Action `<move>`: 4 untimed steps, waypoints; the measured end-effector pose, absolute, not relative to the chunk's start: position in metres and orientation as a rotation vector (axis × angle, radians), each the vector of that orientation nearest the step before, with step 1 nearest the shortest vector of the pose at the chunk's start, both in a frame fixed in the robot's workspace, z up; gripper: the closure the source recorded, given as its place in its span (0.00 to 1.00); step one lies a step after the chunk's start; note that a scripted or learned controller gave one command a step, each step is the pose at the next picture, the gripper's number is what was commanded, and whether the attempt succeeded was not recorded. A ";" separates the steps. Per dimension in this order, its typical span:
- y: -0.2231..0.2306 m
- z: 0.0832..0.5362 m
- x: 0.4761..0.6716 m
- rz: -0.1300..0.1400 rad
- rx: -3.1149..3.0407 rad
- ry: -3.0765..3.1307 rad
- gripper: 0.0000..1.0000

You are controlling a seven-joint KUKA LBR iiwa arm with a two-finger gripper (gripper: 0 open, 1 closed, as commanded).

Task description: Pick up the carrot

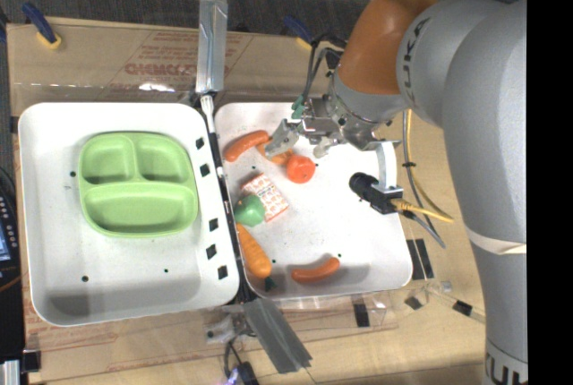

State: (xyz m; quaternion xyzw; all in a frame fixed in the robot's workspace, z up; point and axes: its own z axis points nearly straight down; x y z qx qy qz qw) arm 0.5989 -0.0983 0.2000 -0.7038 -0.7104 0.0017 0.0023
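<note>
The carrot (253, 251) is orange and tapered. It lies in the right bin (376, 235) along the left wall, near the front. My gripper (300, 141) hangs over the back of this bin, well away from the carrot. Its fingers are spread open just above a red tomato (301, 169), and nothing is held between them.
Also in the right bin are an orange sausage (244, 144) at the back left, a small red-and-white carton (268, 196), a green pepper (251, 211) just behind the carrot, and a reddish sausage (315, 269) at the front. The left bin (45, 222) holds a green divided plate (139, 182).
</note>
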 end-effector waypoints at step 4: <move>-0.105 0.240 0.584 0.002 -0.743 -3.058 1.00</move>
